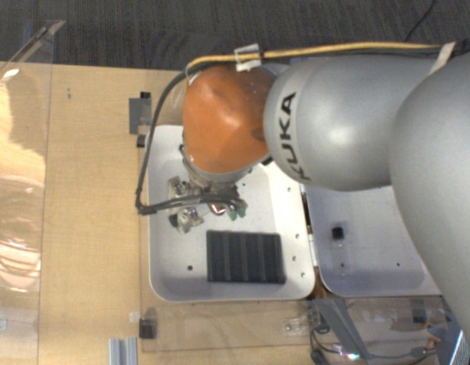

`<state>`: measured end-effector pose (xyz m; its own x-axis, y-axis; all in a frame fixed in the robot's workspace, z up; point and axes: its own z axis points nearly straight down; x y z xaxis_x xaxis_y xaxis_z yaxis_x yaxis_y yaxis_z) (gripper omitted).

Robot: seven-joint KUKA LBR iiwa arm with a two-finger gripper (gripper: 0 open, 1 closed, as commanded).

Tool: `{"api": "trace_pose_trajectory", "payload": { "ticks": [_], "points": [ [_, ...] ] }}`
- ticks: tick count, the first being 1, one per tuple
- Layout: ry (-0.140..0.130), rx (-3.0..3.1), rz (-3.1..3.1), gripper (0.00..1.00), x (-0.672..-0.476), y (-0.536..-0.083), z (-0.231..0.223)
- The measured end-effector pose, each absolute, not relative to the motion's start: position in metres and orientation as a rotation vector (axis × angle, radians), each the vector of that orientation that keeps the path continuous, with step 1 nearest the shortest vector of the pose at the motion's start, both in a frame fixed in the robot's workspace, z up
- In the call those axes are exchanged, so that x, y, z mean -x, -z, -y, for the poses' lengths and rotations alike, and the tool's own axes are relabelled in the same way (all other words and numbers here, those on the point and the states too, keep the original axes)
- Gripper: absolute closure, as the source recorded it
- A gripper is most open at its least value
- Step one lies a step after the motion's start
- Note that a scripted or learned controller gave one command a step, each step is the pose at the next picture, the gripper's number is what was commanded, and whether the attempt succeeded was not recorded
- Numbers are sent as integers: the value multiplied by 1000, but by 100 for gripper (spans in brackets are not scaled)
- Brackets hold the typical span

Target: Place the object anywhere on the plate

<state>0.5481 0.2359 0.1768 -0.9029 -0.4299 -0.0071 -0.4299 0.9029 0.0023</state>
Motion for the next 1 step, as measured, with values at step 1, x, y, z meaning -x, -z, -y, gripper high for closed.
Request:
{"api": "trace_pose_trajectory", "payload": {
  "ticks": [1],
  "points": [
    [-4, 1337, -2828, 100, -626, -228, -235]
  ]
}}
